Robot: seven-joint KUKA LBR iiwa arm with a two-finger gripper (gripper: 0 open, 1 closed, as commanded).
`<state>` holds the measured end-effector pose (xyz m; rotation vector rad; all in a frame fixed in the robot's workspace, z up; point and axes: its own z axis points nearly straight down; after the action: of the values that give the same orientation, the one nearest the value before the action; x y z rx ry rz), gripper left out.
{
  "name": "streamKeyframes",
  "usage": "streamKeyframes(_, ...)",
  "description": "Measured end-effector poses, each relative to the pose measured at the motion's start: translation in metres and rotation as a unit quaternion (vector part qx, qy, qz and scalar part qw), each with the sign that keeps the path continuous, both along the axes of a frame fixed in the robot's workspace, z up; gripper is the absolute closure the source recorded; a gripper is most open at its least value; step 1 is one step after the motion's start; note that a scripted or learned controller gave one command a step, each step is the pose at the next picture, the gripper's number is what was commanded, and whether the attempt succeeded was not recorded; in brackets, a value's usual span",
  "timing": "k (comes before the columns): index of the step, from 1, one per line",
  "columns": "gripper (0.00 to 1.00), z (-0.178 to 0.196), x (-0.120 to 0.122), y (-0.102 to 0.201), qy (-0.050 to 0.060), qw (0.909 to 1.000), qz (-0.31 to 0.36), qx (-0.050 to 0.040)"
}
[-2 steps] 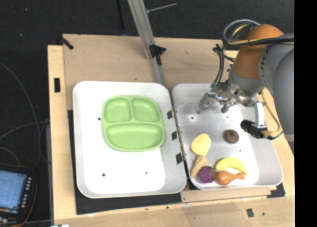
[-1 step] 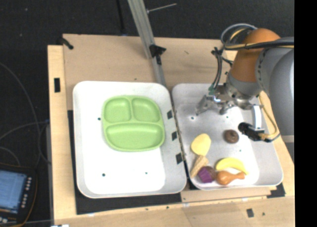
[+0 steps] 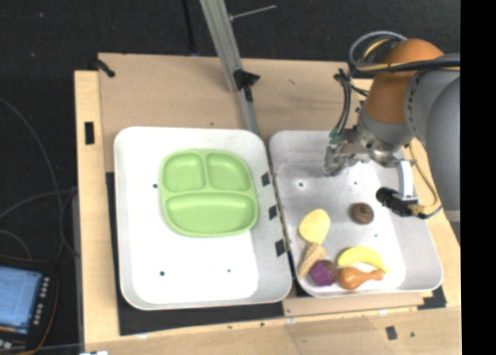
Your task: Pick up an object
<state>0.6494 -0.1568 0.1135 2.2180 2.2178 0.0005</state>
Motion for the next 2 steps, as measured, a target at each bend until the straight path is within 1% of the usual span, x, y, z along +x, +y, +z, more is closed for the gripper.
streamKeyframes(1, 1.00, 0.048, -0.002, 0.006, -0.001, 1.0000, 0.002, 0.0010)
streamKeyframes(2, 1.00, 0.094, 0.004, 0.005, -0.001, 1.0000, 0.002, 0.0005)
